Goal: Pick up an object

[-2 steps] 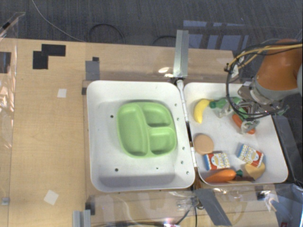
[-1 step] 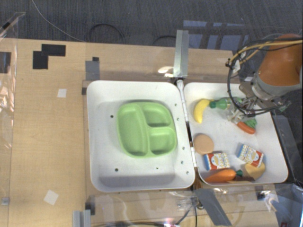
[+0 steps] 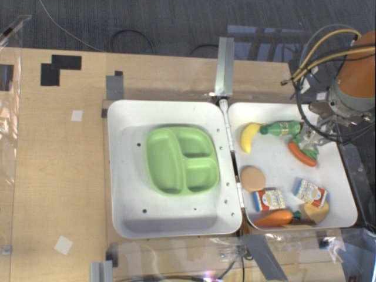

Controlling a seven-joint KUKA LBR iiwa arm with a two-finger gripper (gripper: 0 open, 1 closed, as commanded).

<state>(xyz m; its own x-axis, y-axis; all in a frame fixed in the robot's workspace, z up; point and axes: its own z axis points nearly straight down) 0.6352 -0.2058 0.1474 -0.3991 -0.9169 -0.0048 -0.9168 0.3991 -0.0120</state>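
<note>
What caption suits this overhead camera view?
Arm's gripper hovers over toy food in the right bin; a green tray fills the left.

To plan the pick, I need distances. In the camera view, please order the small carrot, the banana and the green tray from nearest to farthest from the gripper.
From the gripper:
1. Small carrot, right bin, just below it.
2. Banana, right bin's left side.
3. Green tray, left bin.
</note>
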